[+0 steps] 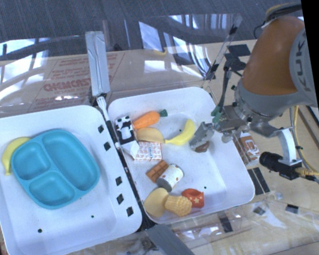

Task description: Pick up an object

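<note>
End effector sits low in the right bin, right of frame centre, on a small dark object just beside the yellow banana's end; can't tell whether it grips anything or how wide it is. Pick looks not done: nothing visibly lifted. Carrot, cow-print toy, boxes and the red piece lie in the same bin. Left bin holds a blue tray.
</note>
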Action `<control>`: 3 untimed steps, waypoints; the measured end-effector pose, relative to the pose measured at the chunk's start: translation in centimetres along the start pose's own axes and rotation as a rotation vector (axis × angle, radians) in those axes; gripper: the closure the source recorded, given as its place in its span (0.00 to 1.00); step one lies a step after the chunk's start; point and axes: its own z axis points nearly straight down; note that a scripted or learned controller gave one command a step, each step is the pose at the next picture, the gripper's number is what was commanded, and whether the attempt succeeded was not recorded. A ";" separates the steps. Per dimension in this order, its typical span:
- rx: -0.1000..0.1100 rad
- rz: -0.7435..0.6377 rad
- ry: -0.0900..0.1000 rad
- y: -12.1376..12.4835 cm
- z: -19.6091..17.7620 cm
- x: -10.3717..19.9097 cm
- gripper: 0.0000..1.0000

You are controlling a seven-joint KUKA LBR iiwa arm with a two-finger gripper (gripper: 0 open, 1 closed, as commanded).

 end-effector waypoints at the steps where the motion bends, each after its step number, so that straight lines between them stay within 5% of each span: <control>1: 0.007 -0.033 0.001 8.2 9.3 3.0 0.00; 2: -0.004 0.043 0.001 5.7 15.9 -0.9 0.00; 3: -0.005 -0.133 -0.003 12.5 15.8 1.1 0.00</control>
